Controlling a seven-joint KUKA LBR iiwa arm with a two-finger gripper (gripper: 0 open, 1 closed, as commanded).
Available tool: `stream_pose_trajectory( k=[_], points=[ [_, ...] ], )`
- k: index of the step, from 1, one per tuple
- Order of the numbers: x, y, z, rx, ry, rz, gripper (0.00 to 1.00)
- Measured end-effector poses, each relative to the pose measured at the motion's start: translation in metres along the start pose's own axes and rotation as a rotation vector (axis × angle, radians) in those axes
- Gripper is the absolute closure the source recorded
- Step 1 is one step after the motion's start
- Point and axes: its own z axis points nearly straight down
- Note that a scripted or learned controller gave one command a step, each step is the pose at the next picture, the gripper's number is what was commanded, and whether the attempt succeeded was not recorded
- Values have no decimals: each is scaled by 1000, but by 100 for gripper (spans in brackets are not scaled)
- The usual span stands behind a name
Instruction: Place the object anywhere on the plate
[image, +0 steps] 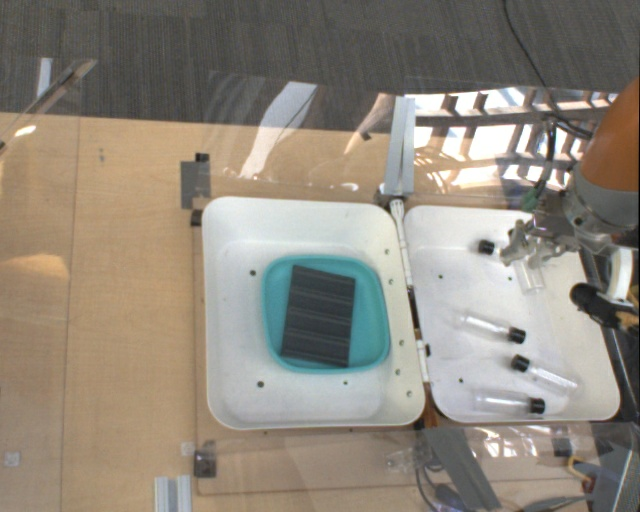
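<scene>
Table, pale wood, carrying two shallow white bins side by side. Left bin at frame centre; right bin at frame right.

Inside the left bin: teal plate, mostly covered by a dark ribbed block lying flat on it. Only a teal margin left bare, widest along the left and right sides.

Inside the right bin: four clear capped tubes, judged the candidates for transfer. Three loose in the lower half: middle tube, lower-right tube, bottom tube. Fourth, the upper tube, black cap at upper centre of the bin, body running right toward the gripper.

Gripper at the upper right of the right bin, low over the bin floor. Open or closed: cannot tell, as glare and clear plastic blur the tip. Grasp on the upper tube likewise unconfirmed.

Procedure for the step in hand, judged as pickup:
- Confirm a hold before lifting; treat the grasp as unproven.
- Lift straight up, clear of the bin wall and the divider between the bins.
- Travel left and aim for the block's flat top or the bare teal margin.
- Release low. A round tube is likely to roll, so align it with the block's ribs if possible.
</scene>
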Motion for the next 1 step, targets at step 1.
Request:
stream_pose_trajectory(
  k=[1],
  points=[
    [63, -36, 107, 4, 2, -7, 100]
  ],
)
